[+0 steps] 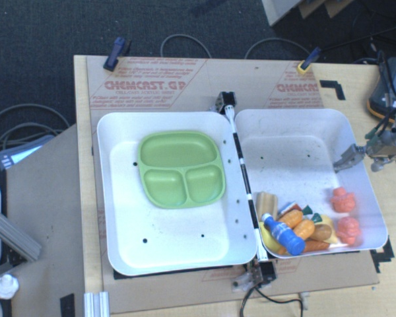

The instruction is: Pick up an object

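Two shallow white bins side by side on brown bench (152, 84). Left bin (119, 230): green divided plate (182, 168), three compartments, lying flat toward the far half, nothing on it. Right bin (297, 134): all items bunched in the near corner. Blue bottle (283, 235) lying on its side, white cap end toward the left bin, resting on a yellow piece (270, 243) against the near wall. Tan block (265, 203) just behind the bottle, close to the divider. Orange pieces (300, 224) touching the bottle on its right, brownish piece (322, 232) next to them. Two pink lumpy objects: one (344, 200) nearer mid-bin by the right wall, other (348, 229) closer to the near wall, slightly apart from each other. Exact nature of the small items hard to tell.

Gripper (352, 157) at right edge of right bin, reaching in from the right, grey fingers pointing toward bin interior, above the far pink object and well apart from the pile. Nothing seen between fingers. Opening width too blurred and small to judge: cannot tell. Arm (386, 94) grey with orange band at far right. Clamps (115, 53) at bench back edge, cables (20, 137) on dark floor at left.
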### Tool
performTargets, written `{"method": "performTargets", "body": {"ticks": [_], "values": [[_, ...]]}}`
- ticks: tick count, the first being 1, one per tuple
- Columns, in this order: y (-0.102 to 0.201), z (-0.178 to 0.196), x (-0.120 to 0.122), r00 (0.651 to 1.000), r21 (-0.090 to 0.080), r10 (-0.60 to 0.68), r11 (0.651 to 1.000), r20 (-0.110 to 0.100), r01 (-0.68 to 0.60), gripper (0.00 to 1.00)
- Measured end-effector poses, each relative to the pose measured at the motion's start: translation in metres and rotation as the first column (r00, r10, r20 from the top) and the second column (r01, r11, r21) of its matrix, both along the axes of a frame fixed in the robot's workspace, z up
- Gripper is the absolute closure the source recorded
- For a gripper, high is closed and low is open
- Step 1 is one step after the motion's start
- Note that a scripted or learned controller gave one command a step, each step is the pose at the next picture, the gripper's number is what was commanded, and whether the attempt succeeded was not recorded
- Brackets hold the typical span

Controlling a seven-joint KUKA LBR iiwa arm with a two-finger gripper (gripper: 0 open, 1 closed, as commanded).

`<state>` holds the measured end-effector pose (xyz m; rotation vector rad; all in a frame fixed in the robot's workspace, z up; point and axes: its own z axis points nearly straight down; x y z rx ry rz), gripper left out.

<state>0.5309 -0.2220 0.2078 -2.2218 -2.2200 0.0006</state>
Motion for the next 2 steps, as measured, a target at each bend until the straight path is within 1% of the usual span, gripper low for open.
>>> {"method": "performTargets", "body": {"ticks": [1, 2], "values": [[0.007, -0.123, -0.01, 1.0, 0.004, 0.004, 1.0, 0.0, -0.004, 0.0], [0.006, -0.113, -0.01, 1.0, 0.001, 0.001, 1.0, 0.002, -0.001, 1.0]]}}
